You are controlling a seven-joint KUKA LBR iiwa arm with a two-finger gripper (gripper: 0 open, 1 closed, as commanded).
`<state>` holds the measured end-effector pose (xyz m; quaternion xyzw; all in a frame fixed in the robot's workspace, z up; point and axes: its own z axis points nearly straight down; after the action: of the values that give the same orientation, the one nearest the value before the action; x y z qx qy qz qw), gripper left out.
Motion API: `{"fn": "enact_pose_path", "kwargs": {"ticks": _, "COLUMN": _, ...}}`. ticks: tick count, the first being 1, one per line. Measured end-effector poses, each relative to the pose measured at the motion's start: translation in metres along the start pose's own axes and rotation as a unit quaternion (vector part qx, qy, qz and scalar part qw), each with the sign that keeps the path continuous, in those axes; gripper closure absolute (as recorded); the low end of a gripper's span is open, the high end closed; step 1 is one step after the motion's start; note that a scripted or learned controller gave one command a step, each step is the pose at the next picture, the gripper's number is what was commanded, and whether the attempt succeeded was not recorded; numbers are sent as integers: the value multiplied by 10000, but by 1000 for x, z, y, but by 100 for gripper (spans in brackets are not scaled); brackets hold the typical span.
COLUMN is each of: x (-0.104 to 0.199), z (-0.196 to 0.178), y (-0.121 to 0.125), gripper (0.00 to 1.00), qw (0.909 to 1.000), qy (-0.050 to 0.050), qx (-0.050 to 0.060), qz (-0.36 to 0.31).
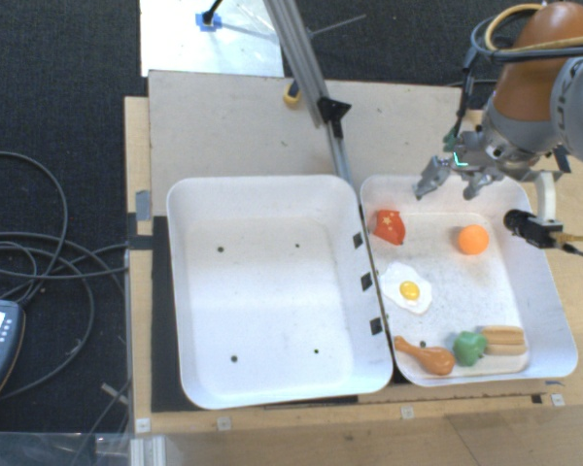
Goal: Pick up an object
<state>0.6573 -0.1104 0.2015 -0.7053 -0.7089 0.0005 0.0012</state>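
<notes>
The right bin (534, 289) holds a red strawberry-like piece (390, 226) at its far left, an orange ball (473, 240) to the right, a fried egg (408, 291) in the middle, and along the near edge a brown drumstick (426, 354), a green piece (469, 347) and a hot dog (503, 339). My gripper (453, 183) hangs above the bin's far rim, fingers spread open with nothing between them. It is up and left of the orange ball, right of the red piece.
The left bin (189, 357) stands beside the right one. A slanted grey pole (301, 47) crosses the back of the bench. Black cables lie on the floor at left. A black fitting (531, 226) sticks out by the right bin's far right rim.
</notes>
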Motion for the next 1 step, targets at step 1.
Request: {"fn": "enact_pose_path", "kwargs": {"ticks": 1, "x": 0, "z": -2, "y": 1, "gripper": 0, "qw": 10000, "qy": -7, "qx": -19, "qz": -7}}
